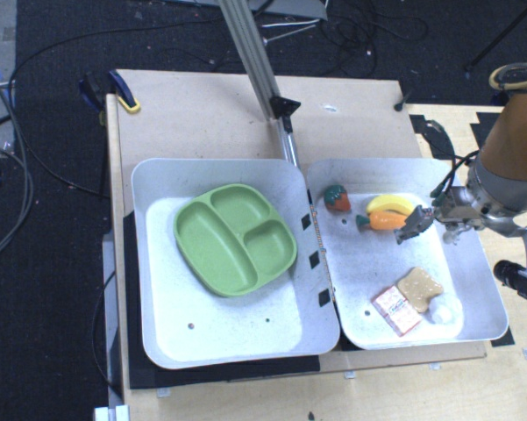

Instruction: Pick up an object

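The right bin holds several small objects. A yellow banana and an orange carrot lie side by side near its far middle, with a red strawberry-like toy to their left. A tan bread slice, a red-and-white packet and a small white piece sit near the front. My gripper hangs low just right of the carrot and banana, its dark tip next to the carrot's right end. I see nothing held in it.
A green divided plate lies in the left bin. A slanted metal pole rises from the far side between the bins. The arm's grey body overhangs the right bin's far right corner.
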You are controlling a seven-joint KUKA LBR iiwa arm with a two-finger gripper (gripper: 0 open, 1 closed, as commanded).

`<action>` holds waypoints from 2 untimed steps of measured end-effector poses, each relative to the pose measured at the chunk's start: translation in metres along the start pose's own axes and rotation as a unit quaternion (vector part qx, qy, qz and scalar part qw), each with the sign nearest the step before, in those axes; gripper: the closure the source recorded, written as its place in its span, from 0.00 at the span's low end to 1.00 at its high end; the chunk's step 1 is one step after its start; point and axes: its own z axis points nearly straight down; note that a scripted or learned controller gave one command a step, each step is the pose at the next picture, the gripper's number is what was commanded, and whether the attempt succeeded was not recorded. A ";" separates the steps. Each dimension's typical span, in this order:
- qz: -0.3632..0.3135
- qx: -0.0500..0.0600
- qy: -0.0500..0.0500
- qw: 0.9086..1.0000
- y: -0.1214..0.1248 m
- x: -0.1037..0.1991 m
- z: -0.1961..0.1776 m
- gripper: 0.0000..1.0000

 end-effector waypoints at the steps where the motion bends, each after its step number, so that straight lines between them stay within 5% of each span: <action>1: 0.000 0.000 0.000 1.000 -0.008 -0.007 0.054 0.00; 2: -0.001 -0.001 0.000 1.000 0.000 -0.002 0.113 0.00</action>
